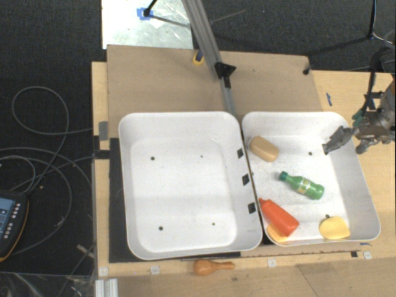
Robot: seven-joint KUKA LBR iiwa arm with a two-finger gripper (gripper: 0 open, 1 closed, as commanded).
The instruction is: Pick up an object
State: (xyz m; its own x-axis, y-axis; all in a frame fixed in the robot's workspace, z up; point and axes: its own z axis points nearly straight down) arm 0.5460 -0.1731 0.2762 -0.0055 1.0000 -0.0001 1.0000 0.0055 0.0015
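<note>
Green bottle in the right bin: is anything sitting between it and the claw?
Nothing visible. The claw hangs over the right bin's upper right; bare bin floor separates it from the green bottle.

Both shallow plastic bins (pixel 179 129) showing plain white w/ small dark dots. Nearest the jaws: tan rounded block (pixel 263 148). Further off: green bottle (pixel 302 185) w/ yellowish label, orange-red bottle (pixel 279 218), yellow lemon-shaped piece (pixel 335 227). Brown gourd-shaped toy (pixel 212 266) lying on tan bench.

A robotics lab: two white bins (pixel 179 184) on a cardboard-topped bench (pixel 260 67), loose cables (pixel 37 135) across dark carpet, a control pendant (pixel 11 221).
</note>
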